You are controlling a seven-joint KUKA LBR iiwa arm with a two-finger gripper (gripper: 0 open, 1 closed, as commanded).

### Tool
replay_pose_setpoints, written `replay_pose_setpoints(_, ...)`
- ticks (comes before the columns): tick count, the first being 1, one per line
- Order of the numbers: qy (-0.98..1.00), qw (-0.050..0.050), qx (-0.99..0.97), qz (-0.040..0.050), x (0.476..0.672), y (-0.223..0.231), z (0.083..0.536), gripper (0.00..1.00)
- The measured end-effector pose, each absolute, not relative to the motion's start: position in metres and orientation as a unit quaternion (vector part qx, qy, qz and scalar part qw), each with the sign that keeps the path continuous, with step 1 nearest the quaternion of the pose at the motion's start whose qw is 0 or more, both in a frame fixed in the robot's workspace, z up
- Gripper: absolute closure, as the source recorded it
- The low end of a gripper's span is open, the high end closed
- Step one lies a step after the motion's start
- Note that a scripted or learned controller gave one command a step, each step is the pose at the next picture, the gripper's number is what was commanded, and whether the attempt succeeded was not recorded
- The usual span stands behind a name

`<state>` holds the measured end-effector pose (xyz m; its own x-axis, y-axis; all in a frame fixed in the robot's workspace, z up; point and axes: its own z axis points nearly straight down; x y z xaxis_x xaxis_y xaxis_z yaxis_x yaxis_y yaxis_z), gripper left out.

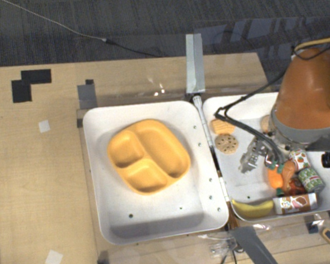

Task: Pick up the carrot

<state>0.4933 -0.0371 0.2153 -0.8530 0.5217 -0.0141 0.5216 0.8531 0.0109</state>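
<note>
Pincer (pixel 252 161) hangs low over the right bin (pixel 249 193), its metal tip over bare white floor just left of the clutter; whether it is apart or together I cannot tell, since the wrist and cabling blur the end of it. Nothing shows between its tips.

The carrot (pixel 277 179) lies near the front right corner of that bin, an orange body with a paler, reddish end (pixel 288 169) pointing up toward the arm (pixel 309 97). It sits just right of the pincer, close against a green can (pixel 310 179) on its far side and above a boxed item (pixel 296 203) lying along the front wall. A banana (pixel 254 209) rests along the same wall to the left, and two cookies (pixel 225 136) lie well apart from the carrot, toward the bin's back left. The left bin (pixel 157 218) carries a yellow divided plate (pixel 149 156).

By its look the carrot is a light toy, probably stiff plastic with a smooth, rounded skin, so it could roll or squirt out under a pinch near either tapered end. The safest hold appears to be across the thick middle of the orange body, closing crosswise to its length, with the approach from the open left side where no neighbour crowds it.
</note>
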Motion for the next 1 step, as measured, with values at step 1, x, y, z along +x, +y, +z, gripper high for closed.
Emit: replay_pose_setpoints(1, 0.962, 0.005, 0.273, 0.0013, 0.4917, -0.0402, 0.2120, 0.00)
